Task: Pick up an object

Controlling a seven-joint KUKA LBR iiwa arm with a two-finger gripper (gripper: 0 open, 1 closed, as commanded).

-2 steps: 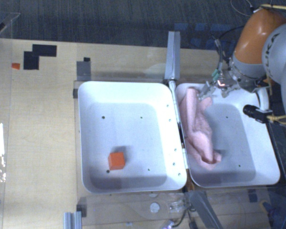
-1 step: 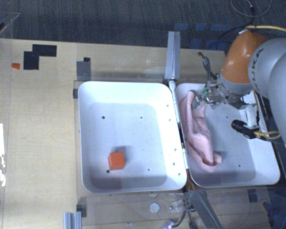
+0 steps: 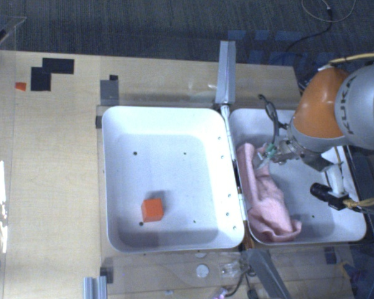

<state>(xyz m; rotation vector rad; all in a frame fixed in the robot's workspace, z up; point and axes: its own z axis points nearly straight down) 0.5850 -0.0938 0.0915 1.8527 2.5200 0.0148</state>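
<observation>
Camera view: my arm (image 3: 355, 108) is reaching over the right bin (image 3: 336, 229), where the pink cloth (image 3: 265, 195) is lying along its left wall. My gripper (image 3: 269, 156) is hovering at the cloth's upper end; I am judging a centred descent best. An orange block (image 3: 153, 210) is sitting in the left bin (image 3: 121, 173). Grip state: I cannot tell.

Bright, even overhead light — slightly soft focus

The shallow white left bin (image 3: 164, 178) shows grey shadow along its near wall; a pale glare streak lies far left of it.
</observation>
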